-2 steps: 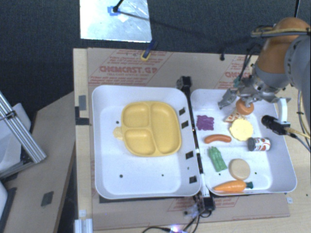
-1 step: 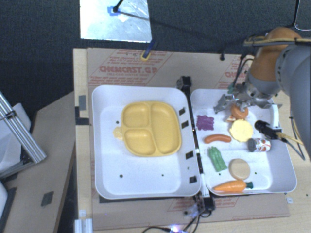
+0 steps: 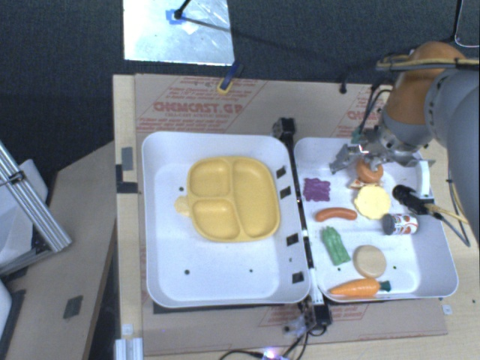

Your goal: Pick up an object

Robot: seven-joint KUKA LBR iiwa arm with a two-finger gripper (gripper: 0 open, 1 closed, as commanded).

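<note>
A: Where's the gripper (image 3: 363, 158) rn?

B: Low in the right bin (image 3: 442, 276), at the far end from the yellow tray (image 3: 229, 199) in the other bin. You've got it parked right over a small orange piece (image 3: 369, 172), prob the pick target. Can't tell if the fingers are open or closed, or if anything's between them, too much clutter there

A: Why there?

B: My guess: that piece sits apart from the rest, so there's room to come down w/o bumping its neighbours

A: What else is near?

B: All on the side away from the tray's bin: purple grapes (image 3: 316, 190), sausage (image 3: 336, 214), pale yellow disc (image 3: 373, 202), small can (image 3: 401, 224), green veg (image 3: 334, 245), round tan bun (image 3: 370, 260), carrot (image 3: 358, 289) nearest you. The tray lies alone in its bin, prob so picks don't snag it

A: Any text?

B: Cardboard under the bins reads "CHEMCAST GP" in red, beyond the tray. Can label is too small to read
</note>
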